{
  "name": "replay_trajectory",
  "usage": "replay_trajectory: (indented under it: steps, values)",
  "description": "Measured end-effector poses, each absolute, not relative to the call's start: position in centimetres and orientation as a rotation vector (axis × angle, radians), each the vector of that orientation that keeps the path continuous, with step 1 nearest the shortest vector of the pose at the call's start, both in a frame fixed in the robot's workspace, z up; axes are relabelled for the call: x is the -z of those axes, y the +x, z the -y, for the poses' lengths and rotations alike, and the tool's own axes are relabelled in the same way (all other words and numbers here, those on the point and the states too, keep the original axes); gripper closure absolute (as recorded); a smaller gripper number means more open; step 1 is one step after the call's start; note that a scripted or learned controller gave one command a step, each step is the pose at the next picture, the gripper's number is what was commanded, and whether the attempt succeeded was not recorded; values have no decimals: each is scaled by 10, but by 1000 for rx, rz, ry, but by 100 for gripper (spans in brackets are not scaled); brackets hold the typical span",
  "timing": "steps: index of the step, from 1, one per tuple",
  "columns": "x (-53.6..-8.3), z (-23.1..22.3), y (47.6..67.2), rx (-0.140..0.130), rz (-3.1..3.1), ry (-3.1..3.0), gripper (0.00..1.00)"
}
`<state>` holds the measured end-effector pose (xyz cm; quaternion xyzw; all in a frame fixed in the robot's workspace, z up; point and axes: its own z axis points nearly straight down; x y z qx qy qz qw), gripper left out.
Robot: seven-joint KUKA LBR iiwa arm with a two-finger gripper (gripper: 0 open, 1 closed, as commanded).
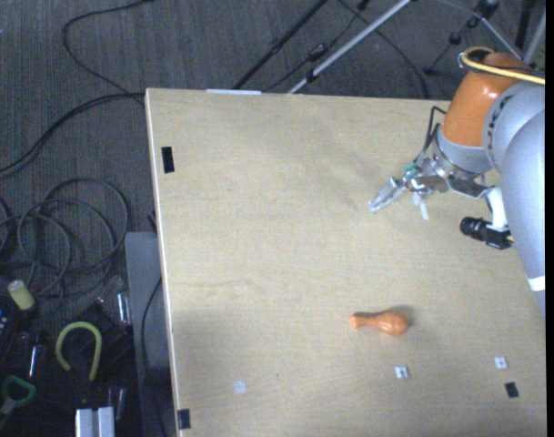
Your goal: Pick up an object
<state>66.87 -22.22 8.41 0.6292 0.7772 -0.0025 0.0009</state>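
Orange pear-shaped object (pixel 382 322) lies well below the spread jaws (pixel 402 198).

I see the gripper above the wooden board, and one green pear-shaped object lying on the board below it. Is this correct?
Not quite: the pear-shaped object is orange, not green. The camera view shows it lying on the wooden board, below the gripper in the picture.

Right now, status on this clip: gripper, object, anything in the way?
Gripper above the tan board, jaws spread, holding nothing. Orange object lying flat on the board, nearer the camera, apart from the gripper. Nothing between them.
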Motion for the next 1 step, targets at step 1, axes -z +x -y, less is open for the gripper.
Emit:
replay_trajectory:
  steps: [1]
  values:
    - [-84,189,669,3,-2691,1619,0]
